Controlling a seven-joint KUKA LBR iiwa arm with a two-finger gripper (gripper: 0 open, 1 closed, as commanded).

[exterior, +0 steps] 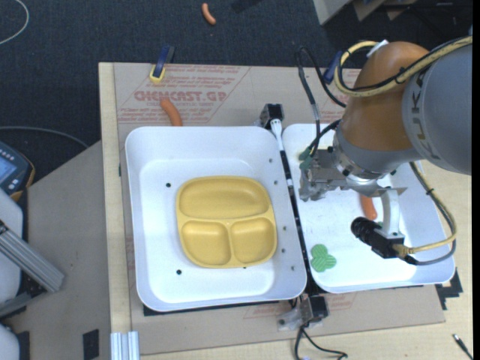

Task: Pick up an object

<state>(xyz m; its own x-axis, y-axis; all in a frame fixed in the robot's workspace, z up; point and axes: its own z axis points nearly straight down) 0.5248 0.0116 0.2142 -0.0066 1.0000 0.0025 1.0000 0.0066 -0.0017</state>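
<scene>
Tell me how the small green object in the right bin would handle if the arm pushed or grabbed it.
The green object looks small and low, so it is probably light and would slide on the smooth right bin floor. It lies flat, so tipping seems unlikely. Its lobed outline may make a grip slip; stiffness cannot be judged.

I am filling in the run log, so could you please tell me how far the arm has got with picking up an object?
Done: the arm has reached over the right bin, and its gripper sits low near that bin's left wall. In hand: nothing visibly; whether anything is between the jaws cannot be seen. Left: the grasp and lift. The green object lies on the bin floor, an orange piece shows beside the wrist, and the yellow tray lies in the left bin.
</scene>
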